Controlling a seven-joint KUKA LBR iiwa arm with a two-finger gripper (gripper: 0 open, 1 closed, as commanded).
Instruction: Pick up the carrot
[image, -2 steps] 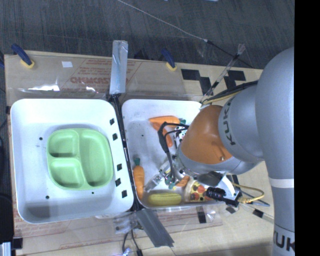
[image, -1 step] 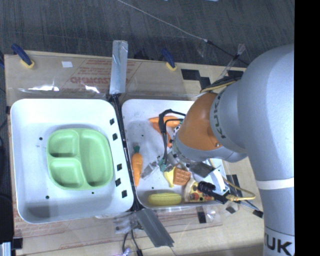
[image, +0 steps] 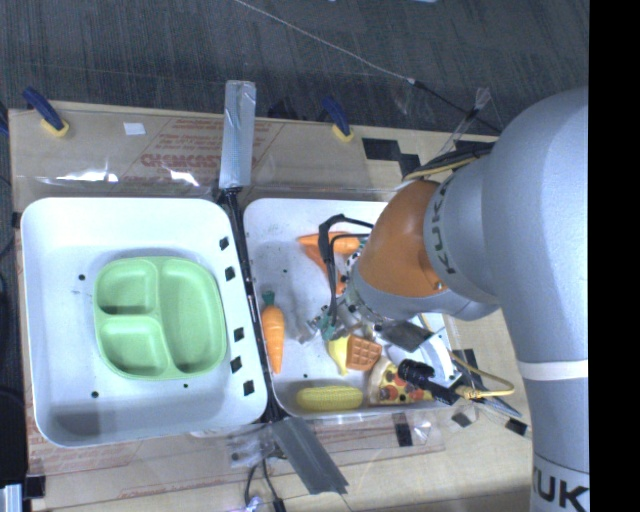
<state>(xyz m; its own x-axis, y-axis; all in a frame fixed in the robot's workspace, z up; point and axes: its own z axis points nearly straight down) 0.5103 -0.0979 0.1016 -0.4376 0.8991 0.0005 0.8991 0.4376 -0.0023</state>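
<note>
Lying free by the right bin's (image: 262, 215) left wall, carrot (image: 272, 338) — rigid, light, tapered — grasp mid-body; hand (image: 330, 322) state indeterminate.

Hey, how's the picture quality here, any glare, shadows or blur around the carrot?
Camera view: lighting is even and soft; the carrot is sharp enough, lying by the right bin's left wall. Mild glare whitens the left bin's rim and the plastic sheet behind it. The arm shades the toys beneath it, and the claw's outline looks soft.
</note>
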